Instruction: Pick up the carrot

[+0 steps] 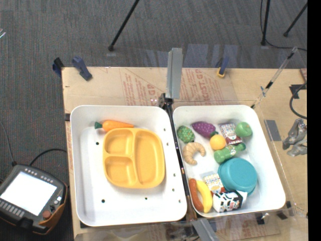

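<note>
I see the carrot [117,125] in the left bin [80,185], near its far edge, lying just beside the top rim of the yellow divided plate [134,157]. Long axis runs left-right, nearly level; green top end points left, orange tip points right. The gripper [296,143] sits well apart from it, past the right bin [268,149] at the right side of the bench. It's small and blurred from here. The right bin holds toy foods and a teal bowl [237,175].
</note>
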### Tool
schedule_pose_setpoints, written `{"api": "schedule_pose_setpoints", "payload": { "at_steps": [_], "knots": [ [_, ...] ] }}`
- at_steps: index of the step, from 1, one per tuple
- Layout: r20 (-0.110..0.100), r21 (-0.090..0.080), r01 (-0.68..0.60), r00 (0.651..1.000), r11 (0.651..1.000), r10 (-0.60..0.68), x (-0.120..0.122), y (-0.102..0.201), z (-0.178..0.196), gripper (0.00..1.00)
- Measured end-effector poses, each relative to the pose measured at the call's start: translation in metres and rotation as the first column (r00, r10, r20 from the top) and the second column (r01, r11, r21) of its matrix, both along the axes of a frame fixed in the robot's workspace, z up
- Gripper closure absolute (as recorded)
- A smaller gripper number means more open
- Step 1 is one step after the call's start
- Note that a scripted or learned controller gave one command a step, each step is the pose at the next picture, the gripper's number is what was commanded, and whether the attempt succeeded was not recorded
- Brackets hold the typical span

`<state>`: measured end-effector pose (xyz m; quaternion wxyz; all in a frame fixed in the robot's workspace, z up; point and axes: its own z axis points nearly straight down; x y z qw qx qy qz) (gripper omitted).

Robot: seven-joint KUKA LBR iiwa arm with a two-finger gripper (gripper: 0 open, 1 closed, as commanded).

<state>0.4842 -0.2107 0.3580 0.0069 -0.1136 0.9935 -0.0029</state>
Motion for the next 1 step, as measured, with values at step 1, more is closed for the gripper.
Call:
{"api": "schedule_pose_setpoints", "payload": {
  "at_steps": [1],
  "knots": [
    [-0.026,0.012,-0.028,0.999,1.0,0.028,-0.0018,-0.001,-0.1554,1.0]
  ]
}}
